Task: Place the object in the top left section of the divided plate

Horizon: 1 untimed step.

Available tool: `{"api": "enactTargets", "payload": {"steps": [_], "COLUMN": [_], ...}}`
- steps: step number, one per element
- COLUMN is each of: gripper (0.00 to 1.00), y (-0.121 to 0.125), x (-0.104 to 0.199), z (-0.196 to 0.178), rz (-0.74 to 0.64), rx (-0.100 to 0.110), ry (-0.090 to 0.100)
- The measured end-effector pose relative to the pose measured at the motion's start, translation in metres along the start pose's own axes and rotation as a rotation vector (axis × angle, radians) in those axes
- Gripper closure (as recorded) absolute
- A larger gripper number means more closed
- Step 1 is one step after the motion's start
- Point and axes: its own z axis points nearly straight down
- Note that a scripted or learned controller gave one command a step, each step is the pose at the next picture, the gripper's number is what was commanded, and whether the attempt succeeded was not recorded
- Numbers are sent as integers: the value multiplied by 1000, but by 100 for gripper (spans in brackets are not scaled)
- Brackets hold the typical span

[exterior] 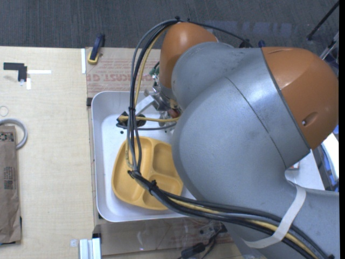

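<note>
Pale wooden bench (pixel 48 144) bears a white bin (pixel 102 161) cradling the yellow divided plate (pixel 145 171); arm (pixel 242 144) looms over, gripper state untellable.

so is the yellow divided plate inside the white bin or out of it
Inside: the yellow divided plate lies flat on the white bin floor, within its rim; the arm covers its right side.

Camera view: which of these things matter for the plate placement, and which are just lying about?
Part of the job:
- yellow divided plate, lying in the white bin
- arm, its bulk over the bin; I can't make out the gripper or any object in it

Lying about:
- brown paper bag at the left edge
- yellow-and-black tool by the cardboard
- black bracket on the wooden bench
</note>
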Motion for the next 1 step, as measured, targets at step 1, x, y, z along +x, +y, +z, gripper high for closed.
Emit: {"api": "enactTargets", "payload": {"steps": [1], "gripper": [100], "y": [-44], "x": [12], "z": [-92], "rz": [-47], "rx": [-1], "ry": [1]}}
